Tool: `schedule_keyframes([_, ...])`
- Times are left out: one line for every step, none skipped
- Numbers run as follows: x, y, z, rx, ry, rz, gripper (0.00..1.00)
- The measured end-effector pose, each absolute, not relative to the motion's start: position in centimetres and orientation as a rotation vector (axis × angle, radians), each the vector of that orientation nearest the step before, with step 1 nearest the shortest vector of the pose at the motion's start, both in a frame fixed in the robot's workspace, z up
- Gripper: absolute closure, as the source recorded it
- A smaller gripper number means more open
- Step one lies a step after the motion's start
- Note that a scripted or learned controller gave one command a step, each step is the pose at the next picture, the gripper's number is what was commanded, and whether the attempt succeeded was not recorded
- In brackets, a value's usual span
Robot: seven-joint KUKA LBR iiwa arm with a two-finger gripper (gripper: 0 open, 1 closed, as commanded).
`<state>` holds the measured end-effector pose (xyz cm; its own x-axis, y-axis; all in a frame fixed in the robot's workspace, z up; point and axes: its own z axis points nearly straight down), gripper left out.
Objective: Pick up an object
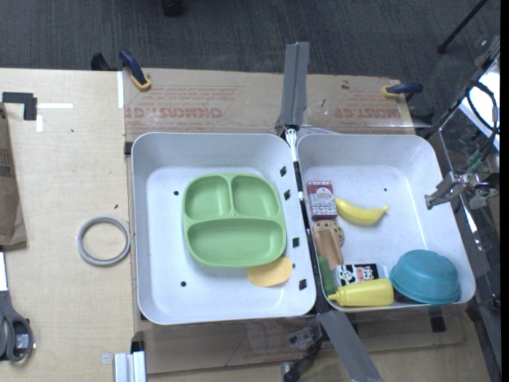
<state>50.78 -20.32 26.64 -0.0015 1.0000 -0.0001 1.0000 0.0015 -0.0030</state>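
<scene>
**No object lifted; stock lay in both bins**

The desk (64, 165) carried the left bin (159, 153) and the right bin (398, 153), edge to edge, presumably to keep the stock within the arm's reach. A green divided plate (235, 217) lay flat in the left bin, its near rim overlapping a yellow disc (270, 274). In the right bin, a blue bowl (428, 277) sat upturned in the near corner beside a yellow bottle (366, 294) lying on its side. The banana (359, 212) lay apart, and I judged it the easiest pick. Whether the hand was released or clenched could not be told.
</scene>
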Motion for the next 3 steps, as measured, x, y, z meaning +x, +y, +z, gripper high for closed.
schedule_keyframes([54.9, -17.2, 16.8, -2.235, -2.204, 0.004, 0.0])
schedule_keyframes([57.2, -11.7, 10.5, -1.822, -2.558, 0.002, 0.0])
schedule_keyframes([56.1, -10.6, 9.4, -1.953, -2.466, -0.002, 0.0])
